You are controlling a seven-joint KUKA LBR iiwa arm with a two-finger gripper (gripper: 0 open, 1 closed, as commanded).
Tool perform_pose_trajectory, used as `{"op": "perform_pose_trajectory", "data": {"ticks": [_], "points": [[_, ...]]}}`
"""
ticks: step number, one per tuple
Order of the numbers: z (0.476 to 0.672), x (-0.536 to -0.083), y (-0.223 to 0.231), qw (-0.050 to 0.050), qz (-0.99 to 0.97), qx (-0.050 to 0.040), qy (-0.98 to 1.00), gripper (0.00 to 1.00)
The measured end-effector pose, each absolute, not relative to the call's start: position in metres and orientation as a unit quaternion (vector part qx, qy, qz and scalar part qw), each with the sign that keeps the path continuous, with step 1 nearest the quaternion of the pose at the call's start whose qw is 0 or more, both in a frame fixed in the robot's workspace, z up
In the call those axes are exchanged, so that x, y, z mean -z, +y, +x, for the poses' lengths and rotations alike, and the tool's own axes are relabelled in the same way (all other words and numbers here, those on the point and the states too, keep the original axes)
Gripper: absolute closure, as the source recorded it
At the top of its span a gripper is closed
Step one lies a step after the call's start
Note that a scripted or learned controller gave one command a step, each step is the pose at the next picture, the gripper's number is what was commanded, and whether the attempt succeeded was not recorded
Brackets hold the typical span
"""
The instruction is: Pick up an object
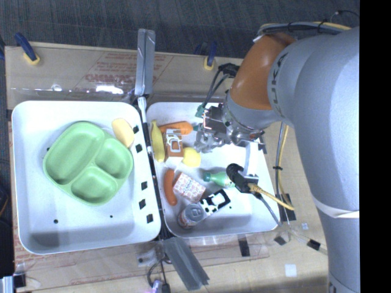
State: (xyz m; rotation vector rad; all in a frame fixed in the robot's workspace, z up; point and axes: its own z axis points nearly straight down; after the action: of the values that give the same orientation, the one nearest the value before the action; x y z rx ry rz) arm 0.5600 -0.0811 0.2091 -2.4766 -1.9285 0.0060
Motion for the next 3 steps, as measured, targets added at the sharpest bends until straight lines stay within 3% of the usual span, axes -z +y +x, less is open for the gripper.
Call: {"op": "perform_pose_trajectory", "data": {"ticks": [1, 2, 3], "points": [[0.56, -0.209, -0.081, 0.002, -0.789, -0.002, -0.614, 0.0], [0.578, -0.114, -0.114, -0.003, -0.821, 0.005, -0.572, 0.0], [0.578, -0.122, -0.113, -0.002, -0.819, 0.004, -0.574, 1.0]]}}
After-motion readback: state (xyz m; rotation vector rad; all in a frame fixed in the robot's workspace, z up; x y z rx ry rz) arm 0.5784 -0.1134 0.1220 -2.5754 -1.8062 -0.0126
